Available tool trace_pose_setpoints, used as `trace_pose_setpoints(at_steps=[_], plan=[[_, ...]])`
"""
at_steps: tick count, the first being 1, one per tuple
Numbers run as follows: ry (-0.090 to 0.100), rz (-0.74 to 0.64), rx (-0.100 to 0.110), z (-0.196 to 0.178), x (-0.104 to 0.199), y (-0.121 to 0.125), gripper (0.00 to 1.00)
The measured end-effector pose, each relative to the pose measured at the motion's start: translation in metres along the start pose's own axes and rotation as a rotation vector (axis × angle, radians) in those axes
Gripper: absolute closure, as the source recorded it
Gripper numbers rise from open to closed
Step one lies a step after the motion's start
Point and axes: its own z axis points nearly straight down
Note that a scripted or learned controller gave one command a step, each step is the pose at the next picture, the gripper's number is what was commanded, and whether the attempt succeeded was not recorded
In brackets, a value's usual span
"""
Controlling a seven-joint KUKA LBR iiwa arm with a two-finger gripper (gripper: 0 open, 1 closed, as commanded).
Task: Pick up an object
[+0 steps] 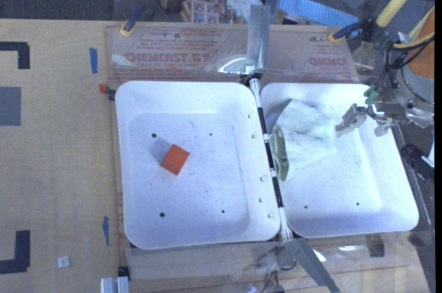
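The gripper [347, 120] reaches in from the right edge, finger state unclear, over the crumpled cloth [302, 135]; an orange block [175, 159] sits mid-left.

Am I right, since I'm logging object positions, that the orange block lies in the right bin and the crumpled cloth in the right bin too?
Not quite. The camera view shows the orange block in the left bin. The crumpled cloth does lie in the right bin, as you said.

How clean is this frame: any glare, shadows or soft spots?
Camera view: glare washes out the clear sheet behind the bins; the orange block throws a short shadow up-left in the left bin; the gripper and white cloth look soft, with edges hard to trace.
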Motion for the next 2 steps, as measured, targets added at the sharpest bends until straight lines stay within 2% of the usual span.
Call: trace_pose_setpoints(at_steps=[1,2], plan=[[0.0,-0.316,0.0,0.065,0.065,0.002,0.0],[-0.002,-0.41,-0.005,0.065,0.118,0.02,0.0]])
